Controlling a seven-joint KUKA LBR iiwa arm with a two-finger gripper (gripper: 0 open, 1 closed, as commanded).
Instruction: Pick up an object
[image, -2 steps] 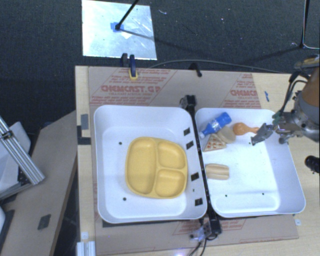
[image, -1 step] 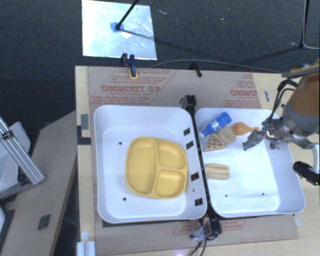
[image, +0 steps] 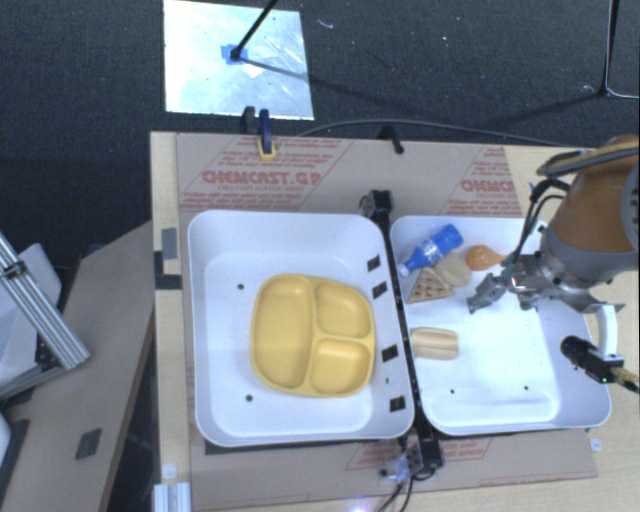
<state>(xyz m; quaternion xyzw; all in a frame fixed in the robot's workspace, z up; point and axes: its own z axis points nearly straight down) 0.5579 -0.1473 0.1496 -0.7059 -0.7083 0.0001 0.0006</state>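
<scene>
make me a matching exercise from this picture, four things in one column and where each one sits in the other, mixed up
Things:
1. yellow divided plate
2. blue bottle
3. bread roll
4. gripper

Places:
A. right bin, near the middle divider, alone
B. above the right bin, right of the cluster of items
C. left bin, centre
D. right bin, far left corner

Pairs: 1-C, 2-D, 3-A, 4-B

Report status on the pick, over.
Gripper low over right bin, nothing seen between its fingers. Nearest items: orange piece, tan round, waffle wedge, blue bottle. Bread roll apart. Nothing blocking.
</scene>
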